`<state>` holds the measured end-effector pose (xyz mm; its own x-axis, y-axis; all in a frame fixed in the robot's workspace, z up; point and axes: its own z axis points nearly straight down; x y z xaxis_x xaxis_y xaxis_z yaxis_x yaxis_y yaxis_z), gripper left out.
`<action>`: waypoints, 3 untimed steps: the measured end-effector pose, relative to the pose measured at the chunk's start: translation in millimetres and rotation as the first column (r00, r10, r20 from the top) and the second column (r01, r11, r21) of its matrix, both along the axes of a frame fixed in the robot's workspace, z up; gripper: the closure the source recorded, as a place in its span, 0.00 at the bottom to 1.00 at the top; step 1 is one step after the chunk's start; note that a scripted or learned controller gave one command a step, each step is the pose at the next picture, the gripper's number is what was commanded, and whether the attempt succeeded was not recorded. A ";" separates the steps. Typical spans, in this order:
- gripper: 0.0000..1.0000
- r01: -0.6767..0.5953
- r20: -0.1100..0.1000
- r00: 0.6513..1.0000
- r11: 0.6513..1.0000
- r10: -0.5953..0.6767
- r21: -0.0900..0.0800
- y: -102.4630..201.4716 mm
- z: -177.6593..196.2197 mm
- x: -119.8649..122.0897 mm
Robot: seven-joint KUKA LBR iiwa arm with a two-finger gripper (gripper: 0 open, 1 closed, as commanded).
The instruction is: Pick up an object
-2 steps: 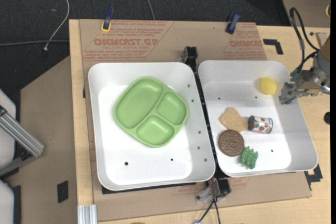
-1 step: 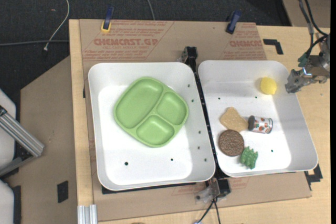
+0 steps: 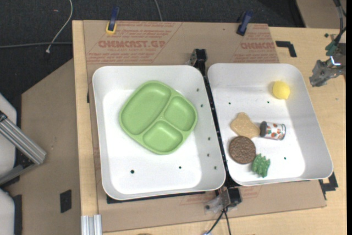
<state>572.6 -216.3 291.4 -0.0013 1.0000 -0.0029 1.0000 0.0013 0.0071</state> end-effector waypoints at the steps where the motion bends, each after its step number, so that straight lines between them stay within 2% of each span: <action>1: 1.00 -0.006 -0.008 1.000 1.000 0.006 0.006 60.4 -0.4 3.6; 3: 1.00 -0.005 -0.010 1.000 1.000 0.005 0.006 166.6 -34.7 7.4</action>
<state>580.0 -49.7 256.7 -0.0066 1.0000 0.0035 1.0000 0.0066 -0.0033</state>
